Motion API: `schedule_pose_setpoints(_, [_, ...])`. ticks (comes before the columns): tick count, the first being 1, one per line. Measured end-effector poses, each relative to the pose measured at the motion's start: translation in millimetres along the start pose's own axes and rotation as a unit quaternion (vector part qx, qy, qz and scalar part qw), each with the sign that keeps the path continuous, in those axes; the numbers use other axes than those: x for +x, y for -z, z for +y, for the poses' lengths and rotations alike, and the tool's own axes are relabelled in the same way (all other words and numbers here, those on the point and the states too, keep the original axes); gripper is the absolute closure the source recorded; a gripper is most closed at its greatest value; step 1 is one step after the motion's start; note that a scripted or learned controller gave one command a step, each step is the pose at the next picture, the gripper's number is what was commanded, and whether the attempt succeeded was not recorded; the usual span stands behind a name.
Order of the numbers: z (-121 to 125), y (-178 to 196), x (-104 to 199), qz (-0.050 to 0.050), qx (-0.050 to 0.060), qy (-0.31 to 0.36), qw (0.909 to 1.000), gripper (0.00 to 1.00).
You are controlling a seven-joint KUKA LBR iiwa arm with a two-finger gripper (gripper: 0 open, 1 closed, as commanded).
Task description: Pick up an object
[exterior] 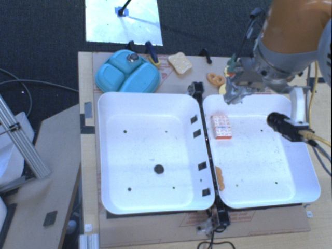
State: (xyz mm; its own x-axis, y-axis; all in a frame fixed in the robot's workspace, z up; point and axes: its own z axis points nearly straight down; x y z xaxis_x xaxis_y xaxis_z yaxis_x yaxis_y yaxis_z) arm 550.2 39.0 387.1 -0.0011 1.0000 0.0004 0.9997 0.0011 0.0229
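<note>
My gripper (pixel 232 97) hangs over the far left corner of the right bin (pixel 290 191), under the grey wrist and orange band. A small red and white box (pixel 222 126) lies in that bin, just in front of and slightly left of the gripper, apart from it. An orange, biscuit-like piece (pixel 219 178) rests against the right bin's left wall. In the left bin (pixel 114 139) sits a small dark disc (pixel 158 168). I see nothing held at the gripper's tip.
Behind the bins lie a blue sectioned dish (pixel 127 72), a tan cracker-like piece (pixel 180 63) and a pretzel (pixel 215 79). A black cylinder (pixel 282 123) on a white bracket juts over the right bin. A black divider (pixel 203 139) runs between the bins.
</note>
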Motion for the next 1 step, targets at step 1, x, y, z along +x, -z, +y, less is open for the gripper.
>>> schedule_pose_setpoints(1, [14.7,-68.4,-51.8,-0.001,0.012,-0.002,0.9999,1.0])
